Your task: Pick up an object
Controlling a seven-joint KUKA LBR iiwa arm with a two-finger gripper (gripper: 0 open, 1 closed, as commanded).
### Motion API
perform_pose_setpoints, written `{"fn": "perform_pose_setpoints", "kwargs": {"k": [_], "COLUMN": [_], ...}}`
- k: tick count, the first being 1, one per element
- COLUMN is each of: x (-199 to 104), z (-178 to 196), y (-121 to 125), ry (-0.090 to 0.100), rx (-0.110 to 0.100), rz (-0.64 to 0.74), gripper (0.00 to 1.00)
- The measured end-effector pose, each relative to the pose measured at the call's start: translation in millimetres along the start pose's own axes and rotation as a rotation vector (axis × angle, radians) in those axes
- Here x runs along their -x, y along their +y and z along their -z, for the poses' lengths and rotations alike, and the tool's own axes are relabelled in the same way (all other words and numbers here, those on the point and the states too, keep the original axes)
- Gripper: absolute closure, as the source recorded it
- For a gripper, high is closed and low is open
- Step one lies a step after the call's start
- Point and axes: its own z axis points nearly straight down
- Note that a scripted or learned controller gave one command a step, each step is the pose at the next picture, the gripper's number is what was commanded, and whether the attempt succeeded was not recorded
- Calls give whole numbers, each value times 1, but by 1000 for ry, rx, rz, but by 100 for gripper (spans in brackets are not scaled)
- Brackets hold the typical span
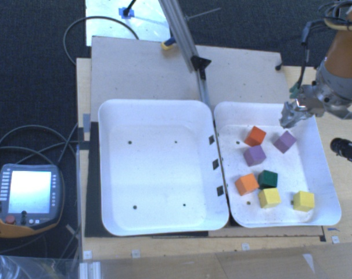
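Over the right bin's (235,116) far edge hangs the gripper (292,114); whether it is open or closed cannot be told. Nearest it, towards the bin's far right corner, sits a purple cube (285,141), just apart from an orange cube (255,136). It looks light, rigid and matt, perhaps foam or wood. Opposite flat faces offer the surest hold.

The arm (343,63) runs off the right edge at its orange band. The gripper (291,116) is a pale blur covering part of the right bin's (321,173) far rim. The slanted metal pole (177,23) is cut by the top edge.
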Motion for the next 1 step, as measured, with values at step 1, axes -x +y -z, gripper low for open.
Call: {"fn": "perform_pose_setpoints", "kwargs": {"k": [1], "x": [-51], "z": [-21], "y": [-21], "ry": [3], "rx": [-7], "rz": [4], "gripper": [100]}}
